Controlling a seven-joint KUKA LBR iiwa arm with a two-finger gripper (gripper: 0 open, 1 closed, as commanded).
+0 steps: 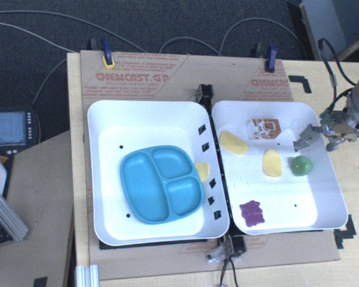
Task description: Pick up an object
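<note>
The right bin [323, 217] holds a green ball [300, 165], two yellow pieces [272, 162] [233, 142], a brown and white packet [264, 128] and a purple lump [252, 213]. My gripper [318, 142] hovers over this bin's right rim, just above and to the right of the green ball. It is open, with nothing between its fingers [303, 140]. In the left bin [102, 160] lies a blue divided tray [161, 183] with a small yellow piece [202, 171] at its right edge.
Black clips run along the wall between the two bins [210, 160]. Blue clamps [107, 57] [271, 60] pin the board at the back. A small screen [9, 128] sits off the bench to the left, and cables trail across the dark floor behind.
</note>
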